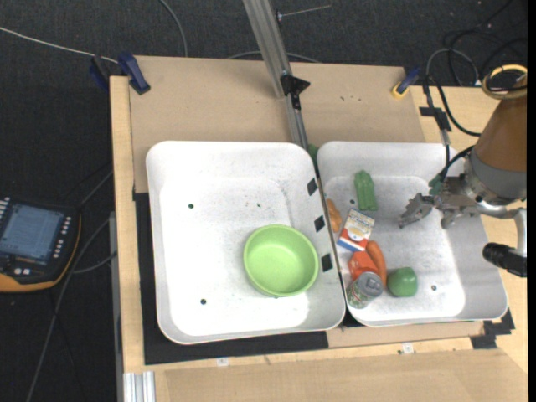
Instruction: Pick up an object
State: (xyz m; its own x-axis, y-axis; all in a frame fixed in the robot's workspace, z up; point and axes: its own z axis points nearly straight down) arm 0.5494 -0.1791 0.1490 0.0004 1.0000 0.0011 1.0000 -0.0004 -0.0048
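The right bin [469, 296] holds a green oblong piece [364, 190], a small white carton [357, 229], an orange carrot-like piece [377, 258], an orange and grey can [364, 286] and a green round item [403, 281]. A thin orange item [334, 216] lies along the bin's left wall. My gripper [416, 211] hangs over the right bin's middle, right of the carton and above the green round item. Its fingers are spread open with nothing between them.
A light green bowl [280, 260] sits in the left bin [180, 182] near its right wall. A metal pole [272, 44] slants down to the gap between the bins. A teach pendant [32, 239] lies on the floor at left.
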